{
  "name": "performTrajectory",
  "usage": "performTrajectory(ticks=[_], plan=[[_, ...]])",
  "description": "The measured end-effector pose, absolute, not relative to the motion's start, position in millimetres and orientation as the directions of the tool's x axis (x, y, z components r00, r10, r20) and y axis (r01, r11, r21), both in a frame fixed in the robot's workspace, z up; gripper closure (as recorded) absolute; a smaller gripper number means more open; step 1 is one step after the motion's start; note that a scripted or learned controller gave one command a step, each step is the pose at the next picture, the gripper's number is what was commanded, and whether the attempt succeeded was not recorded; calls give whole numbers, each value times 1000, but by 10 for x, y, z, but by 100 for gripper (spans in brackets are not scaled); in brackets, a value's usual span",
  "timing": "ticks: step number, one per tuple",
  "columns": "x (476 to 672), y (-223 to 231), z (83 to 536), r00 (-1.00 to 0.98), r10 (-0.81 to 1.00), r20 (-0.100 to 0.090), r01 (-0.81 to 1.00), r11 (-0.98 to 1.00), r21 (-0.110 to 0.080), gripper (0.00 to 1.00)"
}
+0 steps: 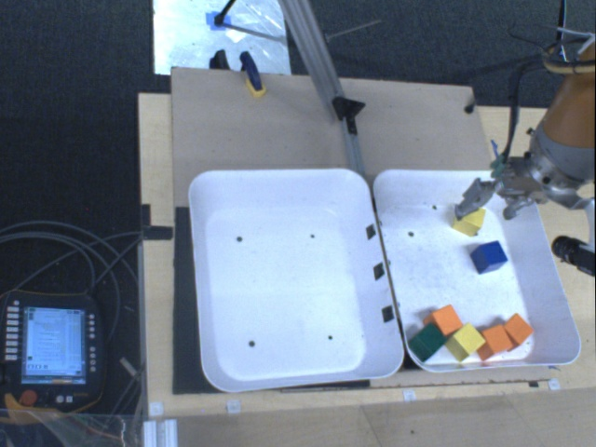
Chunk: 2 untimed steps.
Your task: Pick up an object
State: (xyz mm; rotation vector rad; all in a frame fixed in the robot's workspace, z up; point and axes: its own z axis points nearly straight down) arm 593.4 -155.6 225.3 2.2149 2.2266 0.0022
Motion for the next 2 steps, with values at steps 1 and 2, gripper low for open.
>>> performTrajectory(ticks=[1, 2], plan=[[5934, -1556, 2254, -5, 1000, 0, 1000, 5, 2, 0], [5850, -1503, 1695, -2, 1000, 1, 1000, 2, -3, 0]])
